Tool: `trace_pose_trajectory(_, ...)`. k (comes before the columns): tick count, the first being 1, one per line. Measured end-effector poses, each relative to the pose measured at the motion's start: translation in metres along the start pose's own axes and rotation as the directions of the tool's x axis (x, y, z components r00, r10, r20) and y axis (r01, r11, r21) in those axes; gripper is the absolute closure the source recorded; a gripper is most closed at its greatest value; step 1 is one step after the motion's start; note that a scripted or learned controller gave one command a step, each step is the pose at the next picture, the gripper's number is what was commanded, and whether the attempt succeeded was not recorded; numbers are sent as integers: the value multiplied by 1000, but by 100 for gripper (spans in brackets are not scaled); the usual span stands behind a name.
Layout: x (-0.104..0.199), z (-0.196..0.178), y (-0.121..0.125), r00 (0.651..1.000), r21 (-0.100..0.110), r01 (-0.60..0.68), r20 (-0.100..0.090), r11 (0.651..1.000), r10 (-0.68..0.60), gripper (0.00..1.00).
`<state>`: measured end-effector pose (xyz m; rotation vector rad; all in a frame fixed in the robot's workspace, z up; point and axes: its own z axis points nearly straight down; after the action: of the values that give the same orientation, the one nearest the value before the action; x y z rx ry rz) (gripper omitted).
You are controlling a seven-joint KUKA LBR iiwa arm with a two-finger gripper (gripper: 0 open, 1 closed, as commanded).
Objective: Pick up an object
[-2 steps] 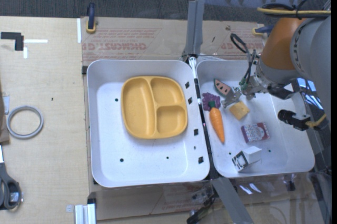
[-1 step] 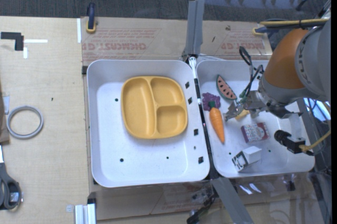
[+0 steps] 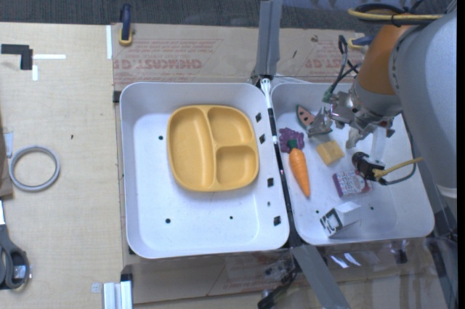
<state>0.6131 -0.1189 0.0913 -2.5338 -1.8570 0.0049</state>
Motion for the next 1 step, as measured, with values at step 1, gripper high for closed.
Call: trace_pose_trajectory(1, 9, 0, -41, 999, 1, 45, -1, 999, -45, 0)
